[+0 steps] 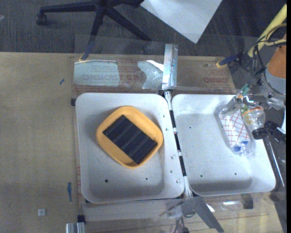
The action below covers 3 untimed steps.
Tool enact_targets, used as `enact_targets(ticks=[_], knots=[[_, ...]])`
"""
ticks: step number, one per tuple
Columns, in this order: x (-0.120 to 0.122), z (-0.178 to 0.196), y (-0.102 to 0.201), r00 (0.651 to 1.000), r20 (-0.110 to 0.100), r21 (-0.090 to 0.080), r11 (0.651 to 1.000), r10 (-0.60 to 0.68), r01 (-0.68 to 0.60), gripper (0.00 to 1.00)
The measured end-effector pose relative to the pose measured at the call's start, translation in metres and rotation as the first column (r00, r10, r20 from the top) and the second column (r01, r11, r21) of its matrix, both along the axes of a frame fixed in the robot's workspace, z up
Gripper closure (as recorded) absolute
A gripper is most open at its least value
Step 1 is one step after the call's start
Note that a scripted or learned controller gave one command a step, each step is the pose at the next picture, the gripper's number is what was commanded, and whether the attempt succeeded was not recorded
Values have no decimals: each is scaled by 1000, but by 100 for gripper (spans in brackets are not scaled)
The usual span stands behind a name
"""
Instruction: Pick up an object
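Front rims of the two white bins sit closest to you, along the bottom of the camera view, with a blurred metal bracket (193,211) below their seam.

Left bin (91,182): one yellow-orange tray-like object with a dark ribbed panel (129,137), lying flat and turned at a slant, about mid-bin, apart from every wall.

Right bin (204,177): a clear plastic package with a red-and-white check pattern (236,127) lies by the far right wall. Its outline is hard for you to trace; the plastic is see-through and glare washes out its lower end, where a bit of blue shows.

Arm (278,68): cut off by the right edge; you get the orange band and grey wrist. The gripper (249,102) hangs at the package's upper end, apparently touching it. Whether its jaws are parted or pinched together, you cannot tell: clutter and cables mask them. No object is visibly between them.

Beyond the bins: scuffed cardboard (97,73), a white sheet (182,16), chair legs (91,13).
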State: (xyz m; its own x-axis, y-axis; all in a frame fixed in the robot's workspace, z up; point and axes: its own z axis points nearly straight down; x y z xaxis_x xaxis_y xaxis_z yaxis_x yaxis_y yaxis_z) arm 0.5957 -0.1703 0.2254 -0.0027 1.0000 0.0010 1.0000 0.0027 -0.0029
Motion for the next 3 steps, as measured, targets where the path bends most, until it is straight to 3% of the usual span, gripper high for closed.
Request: enact_targets(ticks=[1, 2, 3], knots=[[33, -96, 3, 989, 46, -23, 990, 142, -141, 0], [40, -99, -6, 966, 49, -32, 967, 256, -254, 0], [43, -99, -6, 909, 48, -41, 910, 415, -413, 0]])
